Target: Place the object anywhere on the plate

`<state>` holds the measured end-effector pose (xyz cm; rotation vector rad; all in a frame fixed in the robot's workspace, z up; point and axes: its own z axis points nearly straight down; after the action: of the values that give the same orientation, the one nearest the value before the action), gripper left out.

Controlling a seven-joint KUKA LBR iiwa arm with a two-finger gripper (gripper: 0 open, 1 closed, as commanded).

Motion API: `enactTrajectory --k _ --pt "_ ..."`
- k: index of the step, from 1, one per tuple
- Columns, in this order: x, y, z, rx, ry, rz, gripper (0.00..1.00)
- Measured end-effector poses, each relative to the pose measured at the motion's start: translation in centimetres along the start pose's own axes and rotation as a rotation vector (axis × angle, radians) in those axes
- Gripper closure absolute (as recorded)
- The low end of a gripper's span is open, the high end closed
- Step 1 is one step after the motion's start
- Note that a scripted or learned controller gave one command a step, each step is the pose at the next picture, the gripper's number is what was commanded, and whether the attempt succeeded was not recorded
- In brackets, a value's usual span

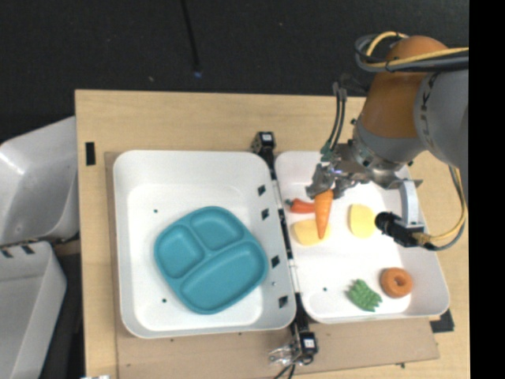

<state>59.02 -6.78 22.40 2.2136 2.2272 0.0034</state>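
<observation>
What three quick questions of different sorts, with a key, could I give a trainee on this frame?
1. True or false: the blue plate lies in the left bin.
2. What hangs at the tool? A) donut B) carrot C) green piece
3. Fill in: the donut sits beside the ____ piece, in the right bin.

Key: 1 true. 2 B: the carrot hangs point down from the tool, above the bin. 3 green: the green piece.

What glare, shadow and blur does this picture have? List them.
Camera view: even overhead light; bright white bins near washing out, mild sheen on the plate; soft shadows under the carrot and the tool; background black; the whole picture slightly soft, small toys lacking fine detail.
</observation>
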Motion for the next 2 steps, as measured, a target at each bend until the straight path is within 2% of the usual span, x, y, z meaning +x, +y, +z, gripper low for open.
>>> enactTrajectory --k 1,2 --pt "5.3 2.0 0.5 0.001 0.000 -0.001 1.00" --pt "10.3 2.6 -0.7 0.000 0.001 -0.001 1.00"
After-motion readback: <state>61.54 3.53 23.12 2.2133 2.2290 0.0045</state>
